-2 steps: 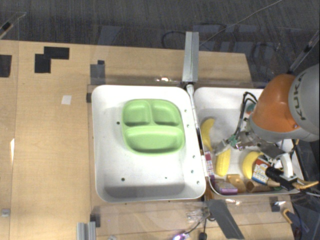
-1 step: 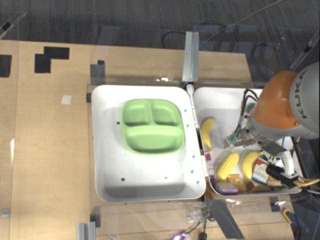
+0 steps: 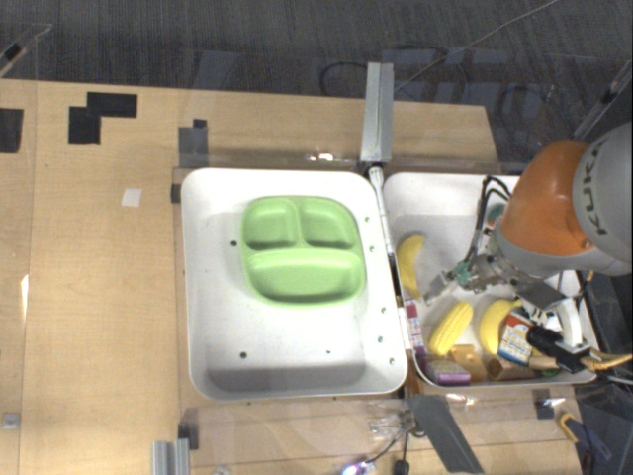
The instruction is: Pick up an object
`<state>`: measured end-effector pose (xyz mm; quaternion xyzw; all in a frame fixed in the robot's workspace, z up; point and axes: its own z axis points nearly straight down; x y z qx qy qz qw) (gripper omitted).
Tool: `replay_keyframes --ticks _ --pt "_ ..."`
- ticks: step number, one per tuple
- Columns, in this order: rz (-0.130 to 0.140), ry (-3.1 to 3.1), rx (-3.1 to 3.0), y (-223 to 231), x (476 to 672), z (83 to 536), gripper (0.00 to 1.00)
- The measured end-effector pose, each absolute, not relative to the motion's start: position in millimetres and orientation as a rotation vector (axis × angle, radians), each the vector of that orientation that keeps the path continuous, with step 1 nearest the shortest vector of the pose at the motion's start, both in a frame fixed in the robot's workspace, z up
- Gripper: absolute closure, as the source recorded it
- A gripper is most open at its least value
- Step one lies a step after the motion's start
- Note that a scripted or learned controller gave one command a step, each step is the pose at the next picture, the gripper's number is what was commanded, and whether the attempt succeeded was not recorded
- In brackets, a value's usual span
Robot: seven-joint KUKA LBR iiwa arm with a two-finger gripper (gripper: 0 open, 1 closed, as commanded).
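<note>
— Where is the gripper (image 3: pixel 458 277)?

— Low over the right bin (image 3: pixel 435 201), near its middle, under the arm (image 3: pixel 554 211). The orange band and grey wrist cover much of that bin's right side.

— Is it clasping anything, or loose?

— I cannot tell. Only a bit of grey metal sticks out from beneath the wrist, too small and blurred to read.

— And the things to pick?

— All crowded in the right bin. A banana (image 3: pixel 408 261) lies along the left wall, just left of the gripper. Nearer the front sits a corn cob (image 3: pixel 450 327), and beside it a yellow fruit (image 3: pixel 494 323), its upper end hidden by the wrist. A small box (image 3: pixel 514 344) with red and blue print leans next to that. At the front edge there is a purple item (image 3: pixel 453 373); I cannot make out what it is.

— The other bin?

— The left bin (image 3: pixel 213 295) holds a green divided plate (image 3: pixel 302 248), lying flat, well apart from the gripper.
</note>
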<state>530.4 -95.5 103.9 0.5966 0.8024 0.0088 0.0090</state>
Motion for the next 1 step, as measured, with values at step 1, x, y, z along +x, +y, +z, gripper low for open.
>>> replay_keyframes --ticks 1 --pt "0.027 2.507 1.864 -95.4 530.4 103.9 0.00"
